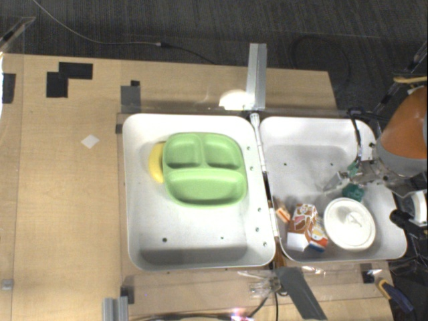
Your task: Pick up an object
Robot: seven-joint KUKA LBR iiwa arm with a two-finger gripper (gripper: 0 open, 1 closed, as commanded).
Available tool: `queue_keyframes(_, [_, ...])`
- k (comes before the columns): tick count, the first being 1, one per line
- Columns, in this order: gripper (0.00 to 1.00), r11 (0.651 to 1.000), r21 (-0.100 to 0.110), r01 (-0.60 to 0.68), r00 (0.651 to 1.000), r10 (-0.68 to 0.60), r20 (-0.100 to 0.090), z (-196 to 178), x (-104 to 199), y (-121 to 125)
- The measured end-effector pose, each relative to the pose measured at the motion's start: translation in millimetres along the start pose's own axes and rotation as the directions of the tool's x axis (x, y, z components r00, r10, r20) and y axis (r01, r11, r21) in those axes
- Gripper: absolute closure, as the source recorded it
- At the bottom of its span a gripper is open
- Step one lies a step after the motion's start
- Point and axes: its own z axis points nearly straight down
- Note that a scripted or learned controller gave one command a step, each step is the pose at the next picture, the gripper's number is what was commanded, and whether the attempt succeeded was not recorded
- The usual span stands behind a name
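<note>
My gripper [353,178] hangs low over the right side of the right bin [301,139], below the arm's orange band [406,131]. A small teal object [352,193] lies right under it, partly covered by it, and whether they touch is unclear. Just below sits a round white bowl [349,223]. A colourful snack packet [307,226] and a small orange piece [283,215] lie at the bin's front left. In the left bin [194,239], a green divided plate [202,168] lies over a yellow banana [156,163].
A metal post [257,75] stands behind the seam between the two bins. The arm's body and cables crowd the right bin's right rim. The wooden bench [60,199] stretches out to the left of the bins.
</note>
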Motion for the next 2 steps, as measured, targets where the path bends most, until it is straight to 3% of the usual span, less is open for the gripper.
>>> queue_keyframes(1, [1.0, 1.0, -0.008, 0.001, 1.0, -0.001, 0.004, -13.2, -0.7, 2.9])
queue_keyframes(2, [1.0, 0.999, 0.001, -0.05, 0.999, 0.05, 0.0, -118.7, 35.7, 20.7])
